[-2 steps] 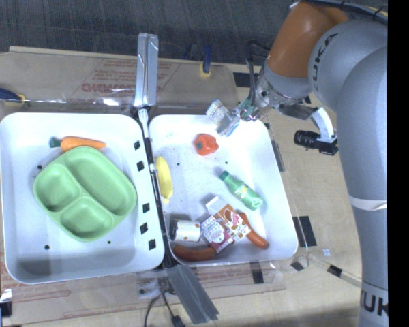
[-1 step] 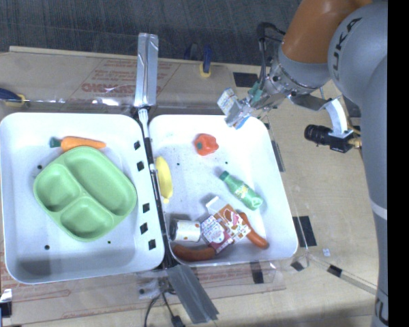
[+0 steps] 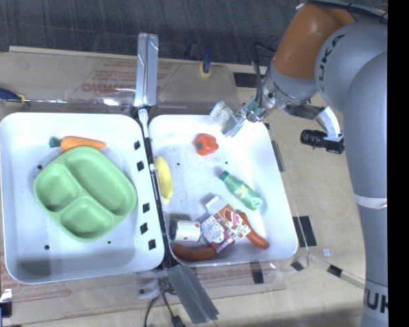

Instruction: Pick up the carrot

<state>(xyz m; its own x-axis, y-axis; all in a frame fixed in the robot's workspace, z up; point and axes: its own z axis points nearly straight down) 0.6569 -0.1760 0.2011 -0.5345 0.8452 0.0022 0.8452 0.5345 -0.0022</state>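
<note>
Hovering at one o'clock, fingers (image 3: 226, 119) apart, holding nothing; carrot (image 3: 82, 142) at ten o'clock in left bin (image 3: 17, 203), touching green plate (image 3: 85, 192). Risking nudging plate, missing carrot.

Green divided plate (image 3: 85, 191) in left bin (image 3: 13, 251); right bin (image 3: 276, 182): tomato (image 3: 205, 144), banana (image 3: 164, 177), green bottle (image 3: 241, 189), sausage (image 3: 194, 252).
</note>
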